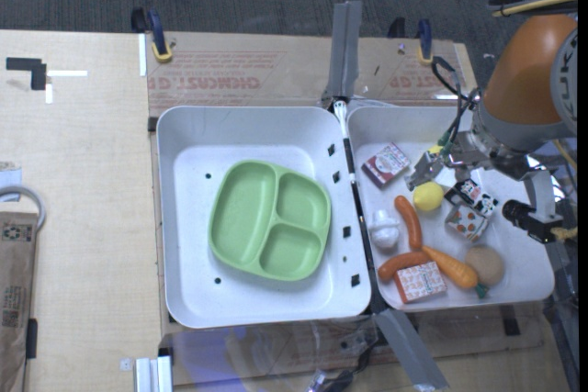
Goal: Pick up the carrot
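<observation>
Progress: not yet begun, by my reading; the carrot [452, 266] lies in the right bin [542, 294] with nothing gripping it, so the reach, the grasp and the lift are all left.
Carrot: orange, tapered, lying at a slant near the bin's near edge, its green tip pointing right and near, towards a brown potato [485, 265].
Neighbours: a small red carton [421, 282] touches the carrot on its left and near side; two sausages, one upright [409, 221] and one slanted [397, 263], lie just left of it; a white garlic [384, 234] sits further left.
Other clutter: a lemon [427, 196], a red-and-white box [386, 163] at the far side, and a milk carton [467, 222] to the right of the lemon.
Left bin: holds a green plate [270, 221] with three compartments.
Arm: reaches in from the right, its orange band above the bin's far right corner, the wrist angled down and left.
Gripper [430, 168]: hovers over the far part of the right bin, just above the lemon, well apart from the carrot.
Pincer: cannot tell whether it stands apart or together; the metal parts there are too tangled to read.
Next need: I judge the gripper must shift nearer and slightly right to come over the carrot.
</observation>
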Motion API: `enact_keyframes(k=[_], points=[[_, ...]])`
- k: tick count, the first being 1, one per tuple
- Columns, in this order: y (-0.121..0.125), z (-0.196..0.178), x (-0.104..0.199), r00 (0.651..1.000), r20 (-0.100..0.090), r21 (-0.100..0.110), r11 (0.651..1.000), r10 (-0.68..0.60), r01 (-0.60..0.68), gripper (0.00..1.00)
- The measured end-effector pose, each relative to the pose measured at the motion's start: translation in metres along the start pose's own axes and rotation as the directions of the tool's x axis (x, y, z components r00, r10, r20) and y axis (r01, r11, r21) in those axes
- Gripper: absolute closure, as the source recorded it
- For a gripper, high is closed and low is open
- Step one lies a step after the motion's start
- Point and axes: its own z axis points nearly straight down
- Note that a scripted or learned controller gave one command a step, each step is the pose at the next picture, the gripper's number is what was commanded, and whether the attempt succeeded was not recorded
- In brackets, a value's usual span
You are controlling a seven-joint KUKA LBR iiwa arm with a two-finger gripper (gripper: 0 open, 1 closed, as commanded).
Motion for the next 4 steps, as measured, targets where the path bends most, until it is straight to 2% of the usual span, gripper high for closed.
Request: enact_keyframes(k=[1, 2, 3, 4], points=[[-0.056, 0.011, -0.013, 1.000, 0.000, 0.000, 1.000, 0.024, -0.024, 0.00], [-0.028, 0.026, -0.037, 0.998, 0.000, -0.001, 0.998, 0.057, -0.057, 0.00], [-0.093, 0.052, 0.036, 0.988, -0.001, 0.001, 0.988, 0.156, -0.156, 0.00], [-0.095, -0.091, 0.008, 0.993, 0.002, -0.002, 0.993, -0.118, 0.118, 0.00]])
